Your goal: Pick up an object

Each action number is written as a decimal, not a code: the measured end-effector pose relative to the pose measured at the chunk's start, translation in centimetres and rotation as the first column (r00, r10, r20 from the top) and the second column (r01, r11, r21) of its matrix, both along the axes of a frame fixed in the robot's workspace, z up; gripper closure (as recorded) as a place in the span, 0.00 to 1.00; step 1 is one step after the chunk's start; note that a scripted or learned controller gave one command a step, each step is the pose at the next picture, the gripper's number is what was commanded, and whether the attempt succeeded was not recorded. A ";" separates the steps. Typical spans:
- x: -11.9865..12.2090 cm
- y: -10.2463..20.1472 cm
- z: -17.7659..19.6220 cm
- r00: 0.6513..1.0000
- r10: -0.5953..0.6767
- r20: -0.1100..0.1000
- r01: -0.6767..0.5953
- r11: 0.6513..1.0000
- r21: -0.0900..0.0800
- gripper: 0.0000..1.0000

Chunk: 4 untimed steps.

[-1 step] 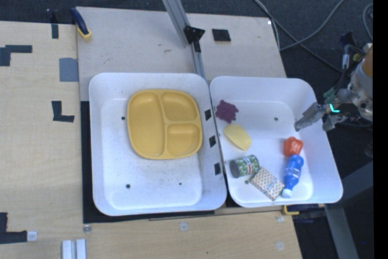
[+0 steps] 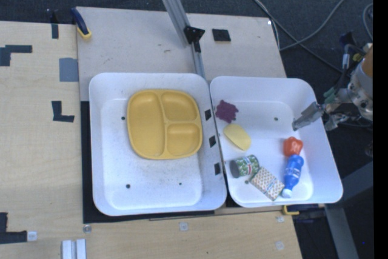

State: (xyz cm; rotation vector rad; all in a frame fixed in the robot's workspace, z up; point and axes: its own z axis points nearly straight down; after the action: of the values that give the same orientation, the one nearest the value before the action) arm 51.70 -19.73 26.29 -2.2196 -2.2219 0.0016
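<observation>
Camera view has the hand (image 2: 315, 113) at the right bin's (image 2: 260, 85) right rim, can't tell its grip; orange object (image 2: 293, 146) sits just below, blue bottle (image 2: 293, 171) beside it.

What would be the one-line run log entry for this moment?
gripper: over right white bin, right edge | grasp: none seen | nearest: small orange object | yellow divided plate: left bin
</observation>
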 end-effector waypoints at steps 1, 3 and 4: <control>-0.9 0.2 -4.8 1.000 -0.001 -0.004 0.001 1.000 0.001 0.00; -1.3 1.1 -17.4 1.000 -0.001 -0.002 0.001 1.000 0.000 0.00; -1.3 1.1 -16.1 1.000 0.001 -0.001 -0.001 1.000 0.001 1.00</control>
State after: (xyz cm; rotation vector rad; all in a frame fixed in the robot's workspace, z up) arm 50.42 -18.58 10.20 -2.2179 -2.2215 0.0026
